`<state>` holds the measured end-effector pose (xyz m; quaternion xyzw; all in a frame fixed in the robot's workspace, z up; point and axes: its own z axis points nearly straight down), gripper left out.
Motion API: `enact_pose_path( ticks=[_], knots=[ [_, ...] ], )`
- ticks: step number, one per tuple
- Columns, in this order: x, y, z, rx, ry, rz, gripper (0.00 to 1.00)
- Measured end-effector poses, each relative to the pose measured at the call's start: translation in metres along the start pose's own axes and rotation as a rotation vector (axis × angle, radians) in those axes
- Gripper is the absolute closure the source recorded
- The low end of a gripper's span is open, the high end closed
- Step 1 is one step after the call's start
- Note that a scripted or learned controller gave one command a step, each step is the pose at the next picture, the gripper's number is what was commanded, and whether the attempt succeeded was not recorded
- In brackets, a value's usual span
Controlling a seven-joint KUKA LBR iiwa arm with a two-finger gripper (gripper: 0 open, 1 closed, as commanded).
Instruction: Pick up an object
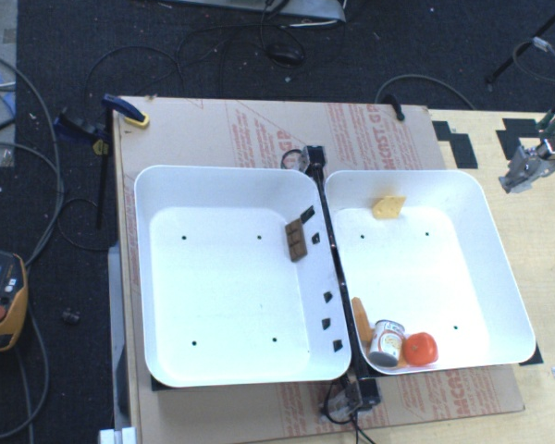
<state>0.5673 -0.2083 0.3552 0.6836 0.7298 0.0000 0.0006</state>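
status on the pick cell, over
Gripper at the far right, outside the bins, nothing between its fingers. Candidates in right bin: yellow piece, can, tomato. Brown block in left bin. Nothing blocking.

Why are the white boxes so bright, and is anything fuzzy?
In the camera view, the left bin and right bin glare nearly pure white under even light with faint shadows; the tool at the right edge looks soft, while the tomato shows clearly.

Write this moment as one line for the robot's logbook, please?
gripper: right edge, outside bins | left bin: brown block | right bin: yellow piece, can, tomato, carrot
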Motion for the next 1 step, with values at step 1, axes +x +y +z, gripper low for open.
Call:
enact_pose_path(
  ticks=[1],
  knots=[
    [0.0191,0.0464,-0.0629,-0.004,-0.001,0.062,1.0]
  ],
)
